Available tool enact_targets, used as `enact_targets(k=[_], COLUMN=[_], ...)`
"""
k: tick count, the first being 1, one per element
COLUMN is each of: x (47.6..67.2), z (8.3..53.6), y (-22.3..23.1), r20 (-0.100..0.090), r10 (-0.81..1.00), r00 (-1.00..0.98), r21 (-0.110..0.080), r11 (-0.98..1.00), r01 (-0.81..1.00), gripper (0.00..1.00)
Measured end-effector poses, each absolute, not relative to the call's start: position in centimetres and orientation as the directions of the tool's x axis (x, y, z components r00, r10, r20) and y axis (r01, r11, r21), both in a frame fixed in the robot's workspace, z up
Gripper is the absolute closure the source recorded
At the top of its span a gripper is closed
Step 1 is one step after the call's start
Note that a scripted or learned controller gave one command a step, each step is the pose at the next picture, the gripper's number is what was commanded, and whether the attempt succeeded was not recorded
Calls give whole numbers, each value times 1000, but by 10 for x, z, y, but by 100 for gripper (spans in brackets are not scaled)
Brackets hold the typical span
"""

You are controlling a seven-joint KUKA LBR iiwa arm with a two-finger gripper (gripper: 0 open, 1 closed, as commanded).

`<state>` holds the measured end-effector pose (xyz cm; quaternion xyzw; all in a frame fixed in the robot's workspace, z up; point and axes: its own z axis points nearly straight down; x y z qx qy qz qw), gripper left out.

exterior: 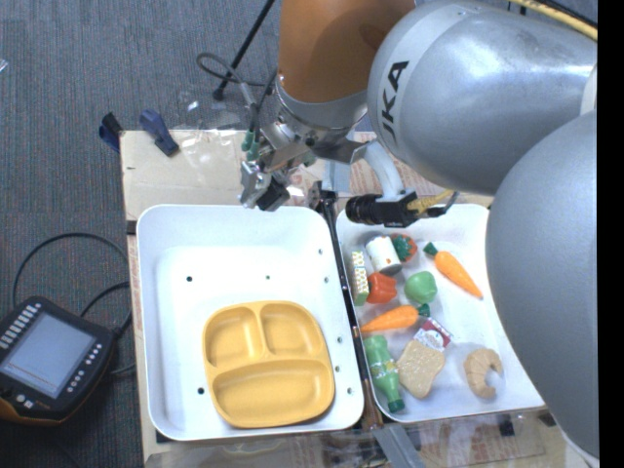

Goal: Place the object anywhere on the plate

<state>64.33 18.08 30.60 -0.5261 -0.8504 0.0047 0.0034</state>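
Camera view: yellow three-compartment plate [268, 364]

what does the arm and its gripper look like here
The arm is bulky, with rounded glossy grey shells, dark KUKA lettering on one segment and an orange band above the wrist. The gripper is a small metallic assembly with dark parts. Thin black cables loop beside it.

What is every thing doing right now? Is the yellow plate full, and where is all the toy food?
yellow plate: flat in left bin, nothing on it
gripper: above left bin's far rim
two carrots: lying in right bin
green bottle: lying down, right bin
croissant: lying in right bin
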Motion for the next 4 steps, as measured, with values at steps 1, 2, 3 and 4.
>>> enact_targets(k=[1, 2, 3, 4], x=[643, 643, 620, 624], z=[312, 319, 93, 101], y=[182, 183, 191, 192], r20=[1, 1, -2, 0], r10=[893, 891, 979, 979], r00=[-450, -455, -205, -204], r21=[-17, -24, -24, -9], r11=[450, 455, 205, 204], r01=[893, 890, 979, 979], gripper=[100, 100, 100, 0])
